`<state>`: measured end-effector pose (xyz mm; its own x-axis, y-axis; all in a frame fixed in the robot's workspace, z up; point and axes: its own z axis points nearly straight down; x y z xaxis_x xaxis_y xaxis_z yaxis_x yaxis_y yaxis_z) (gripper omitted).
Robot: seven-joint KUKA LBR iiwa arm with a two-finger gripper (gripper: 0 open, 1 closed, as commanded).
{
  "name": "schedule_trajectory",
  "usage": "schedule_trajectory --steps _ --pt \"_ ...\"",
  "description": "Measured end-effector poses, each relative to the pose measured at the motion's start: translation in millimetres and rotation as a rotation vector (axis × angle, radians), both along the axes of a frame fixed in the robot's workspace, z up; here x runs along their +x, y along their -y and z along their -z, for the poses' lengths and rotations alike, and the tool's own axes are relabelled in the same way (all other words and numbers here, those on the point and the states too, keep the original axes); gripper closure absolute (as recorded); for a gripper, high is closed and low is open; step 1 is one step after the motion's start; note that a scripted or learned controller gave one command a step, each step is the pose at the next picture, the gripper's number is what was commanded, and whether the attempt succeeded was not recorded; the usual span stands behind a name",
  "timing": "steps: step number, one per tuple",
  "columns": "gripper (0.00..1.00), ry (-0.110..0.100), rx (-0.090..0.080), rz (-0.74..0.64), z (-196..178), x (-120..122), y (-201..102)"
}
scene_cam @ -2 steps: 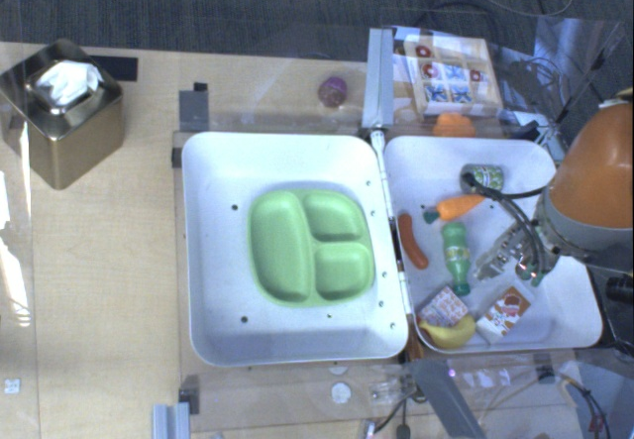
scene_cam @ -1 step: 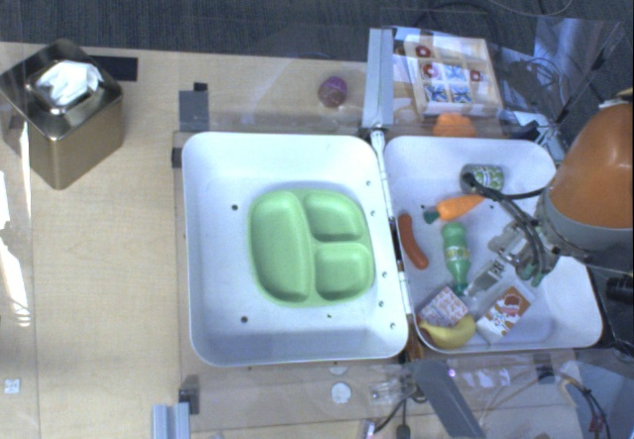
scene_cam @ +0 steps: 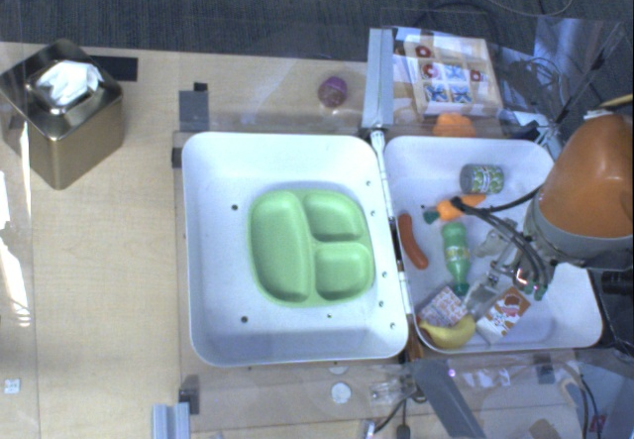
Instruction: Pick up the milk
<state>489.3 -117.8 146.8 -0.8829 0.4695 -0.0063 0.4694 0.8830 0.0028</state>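
Gripper: the grey two-finger gripper [scene_cam: 492,280] hangs low over the right white bin [scene_cam: 570,333], its fingers pointing down and toward the bin's near side; they look slightly parted, with nothing visibly between them.
Milk: the small white and red milk carton [scene_cam: 503,313] lies flat just beside the fingertips, on their near side, near the right bin's front wall.
Nearest neighbours: a patterned white packet [scene_cam: 445,306] lies just left of the milk carton, a yellow banana [scene_cam: 448,332] beyond it by the bin's front corner, and a green plastic bottle [scene_cam: 455,254] lies further back.
Further out: a red sausage [scene_cam: 411,241], an orange carrot with a green top [scene_cam: 451,208] and a green tin can [scene_cam: 481,178] lie toward the bin's back.
Risk, crowding: I judge the fingers could close on the packet instead, because it lies so close.
Risk, flat carton: lying low, the carton may slide or tip away under one finger rather than seat between both.
Risk, wall: a push could wedge it against the front wall.
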Motion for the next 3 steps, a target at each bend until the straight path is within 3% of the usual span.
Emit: schedule_trajectory --steps 1,2,3 --pt "0.0 0.007 0.006 0.233 53.0 4.0 28.4" --pt "0.0 0.015 0.009 0.435 52.0 6.8 54.6" --pt "0.0 0.011 -0.001 0.187 52.8 25.8 47.9"
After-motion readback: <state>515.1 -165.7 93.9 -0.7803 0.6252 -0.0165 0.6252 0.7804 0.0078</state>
